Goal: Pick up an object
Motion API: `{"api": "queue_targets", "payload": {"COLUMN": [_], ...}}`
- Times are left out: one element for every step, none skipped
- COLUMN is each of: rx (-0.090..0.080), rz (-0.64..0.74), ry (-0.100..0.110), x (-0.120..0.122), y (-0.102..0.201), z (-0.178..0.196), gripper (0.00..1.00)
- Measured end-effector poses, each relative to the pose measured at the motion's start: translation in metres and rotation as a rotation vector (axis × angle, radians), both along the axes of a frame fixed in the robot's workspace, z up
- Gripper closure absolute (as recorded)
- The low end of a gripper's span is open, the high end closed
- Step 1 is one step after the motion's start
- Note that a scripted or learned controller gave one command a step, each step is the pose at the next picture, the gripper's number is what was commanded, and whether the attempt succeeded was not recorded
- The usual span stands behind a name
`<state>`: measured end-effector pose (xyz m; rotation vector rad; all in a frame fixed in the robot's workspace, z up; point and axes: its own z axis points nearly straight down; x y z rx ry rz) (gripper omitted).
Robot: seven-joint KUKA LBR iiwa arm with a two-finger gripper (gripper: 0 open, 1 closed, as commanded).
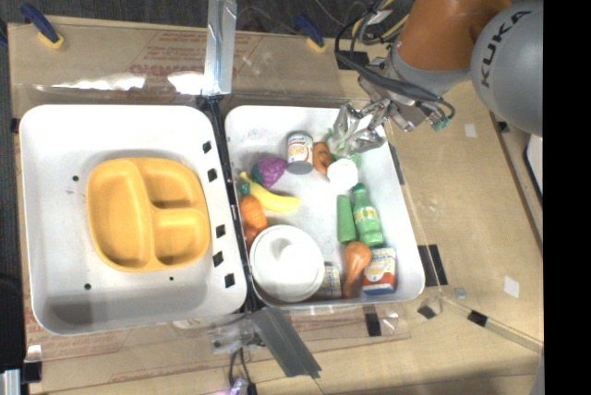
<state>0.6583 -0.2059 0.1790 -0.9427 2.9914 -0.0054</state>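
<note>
- Hand (355, 133), metal, two-fingered: hung low over right white bin (406, 199); finger state cannot be told.
- Small white round cap (342, 173): lying just beside, likely target.

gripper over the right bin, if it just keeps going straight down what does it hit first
Most likely the white round cap just below the gripper, or the small can and orange piece beside it. Depth is hard to judge from this slanted view.

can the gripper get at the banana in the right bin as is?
Probably yes. The banana lies on top with its upper side bare, nothing over it. The gripper hangs over the same bin's far right corner. The purple grapes and the carrot crowd it, so finger room looks tight.
</note>
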Motion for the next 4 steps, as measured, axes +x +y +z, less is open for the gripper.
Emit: {"api": "queue_targets", "payload": {"rx": [-0.001, -0.002, -0.004, -0.003], "rz": [0.31, 0.481, 1.082, 1.577], "ry": [-0.001, 0.0, 0.0, 0.002], "x": [0.001, 0.001, 0.0, 0.0], "y": [-0.002, -0.001, 0.008, 0.003], "z": [-0.004, -0.008, -0.003, -0.027], "gripper": [1.0, 1.0, 1.0, 1.0]}}
